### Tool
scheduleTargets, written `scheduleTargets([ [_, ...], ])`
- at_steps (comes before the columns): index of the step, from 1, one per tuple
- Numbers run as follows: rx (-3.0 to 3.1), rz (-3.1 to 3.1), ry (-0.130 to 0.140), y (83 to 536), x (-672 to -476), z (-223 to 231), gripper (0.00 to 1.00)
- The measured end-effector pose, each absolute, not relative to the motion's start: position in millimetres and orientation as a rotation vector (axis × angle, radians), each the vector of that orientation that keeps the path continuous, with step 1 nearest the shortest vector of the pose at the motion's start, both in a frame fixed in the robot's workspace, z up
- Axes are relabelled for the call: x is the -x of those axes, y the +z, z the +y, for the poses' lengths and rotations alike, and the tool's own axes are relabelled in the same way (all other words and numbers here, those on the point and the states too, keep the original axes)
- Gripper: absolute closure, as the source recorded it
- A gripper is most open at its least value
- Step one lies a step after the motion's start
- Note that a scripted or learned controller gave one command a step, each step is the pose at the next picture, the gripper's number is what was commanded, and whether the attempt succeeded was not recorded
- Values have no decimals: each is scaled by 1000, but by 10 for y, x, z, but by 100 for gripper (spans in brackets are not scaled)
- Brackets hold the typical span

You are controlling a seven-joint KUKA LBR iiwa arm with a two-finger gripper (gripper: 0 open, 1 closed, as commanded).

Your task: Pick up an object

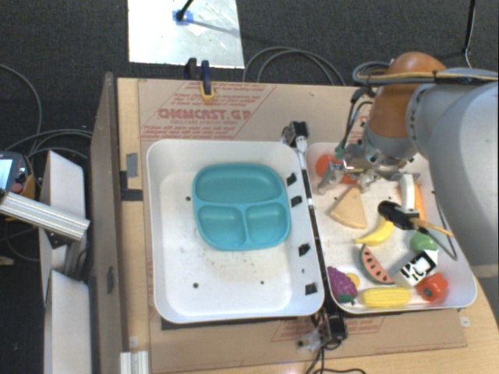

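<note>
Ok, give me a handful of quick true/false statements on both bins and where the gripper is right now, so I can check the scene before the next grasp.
1. The teal divided plate lies in the left bin. True.
2. The gripper is over the left bin. False: it is over the far end of the right bin, near a red toy.
3. The corn cob lies at the near edge of the right bin. True.
4. The grapes sit on the plate. False: they lie in the right bin's near left corner.
5. The watermelon slice lies just beyond the corn. True.
</note>
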State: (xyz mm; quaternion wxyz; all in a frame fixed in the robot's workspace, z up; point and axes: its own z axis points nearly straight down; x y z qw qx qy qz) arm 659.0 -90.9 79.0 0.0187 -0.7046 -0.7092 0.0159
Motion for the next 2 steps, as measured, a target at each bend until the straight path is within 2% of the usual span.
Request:
scheduleTargets([
  [1,2184,-2198,42,793,-6595,-945,0],
  [2,2187,-2203,48,790,-6592,-921,0],
])
